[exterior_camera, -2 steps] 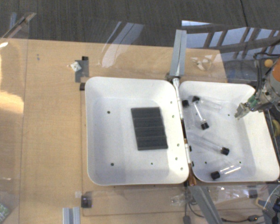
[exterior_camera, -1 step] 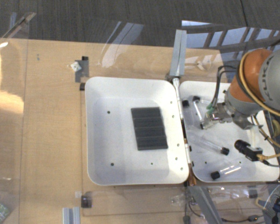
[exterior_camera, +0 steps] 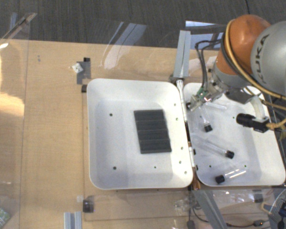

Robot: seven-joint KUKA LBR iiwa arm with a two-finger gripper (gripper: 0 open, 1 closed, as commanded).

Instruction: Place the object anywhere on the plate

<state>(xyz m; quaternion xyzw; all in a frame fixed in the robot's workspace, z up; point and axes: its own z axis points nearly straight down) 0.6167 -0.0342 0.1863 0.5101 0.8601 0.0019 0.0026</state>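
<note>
Three clear tubes with black caps (exterior_camera: 218, 150) lie loose in the right bin (exterior_camera: 271, 173), spread from its centre toward its near edge. The dark ribbed plate (exterior_camera: 152, 131) sits centred in the left bin (exterior_camera: 105, 142). My gripper (exterior_camera: 200, 99) hovers over the right bin's far-left corner.

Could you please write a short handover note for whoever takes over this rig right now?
Claw: low over the top left corner of the right bin; its grip state cannot be made out.
Plate: dark ribbed rectangle in the middle of the left bin, nothing on it.
Objects: several clear tubes with black caps lie loose in the right bin, for example one near its middle.
Done: nothing placed yet.
Left: pick a tube, carry it to the plate, release.
</note>
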